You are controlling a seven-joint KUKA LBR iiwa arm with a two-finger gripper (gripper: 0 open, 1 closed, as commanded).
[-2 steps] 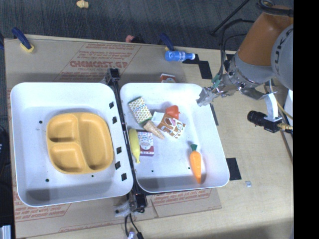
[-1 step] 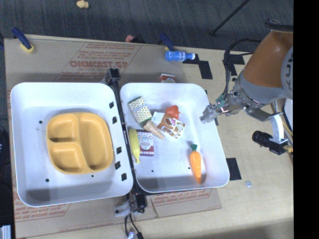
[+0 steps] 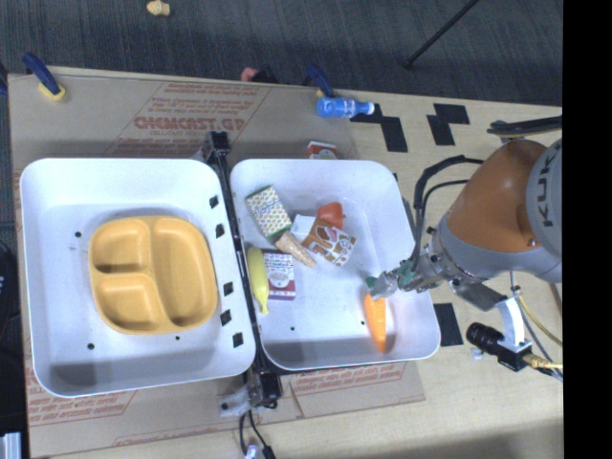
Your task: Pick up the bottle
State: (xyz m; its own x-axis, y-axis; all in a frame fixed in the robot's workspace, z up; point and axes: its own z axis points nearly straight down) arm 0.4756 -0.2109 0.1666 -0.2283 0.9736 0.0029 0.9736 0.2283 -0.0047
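Orange bottle (image 3: 378, 321) lies in the right bin (image 3: 325, 352) (gripper (image 3: 384, 283) just above; grip unclear).

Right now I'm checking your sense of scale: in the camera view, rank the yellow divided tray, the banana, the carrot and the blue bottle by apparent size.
1. Yellow divided plastic tray
2. Yellow banana
3. Orange carrot and blue bottle: too alike to rank.

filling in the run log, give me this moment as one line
task: pick up bottle | gripper: low at right bin's right side, above carrot, nothing seen held | bottle: mid-bin among packets, untouched
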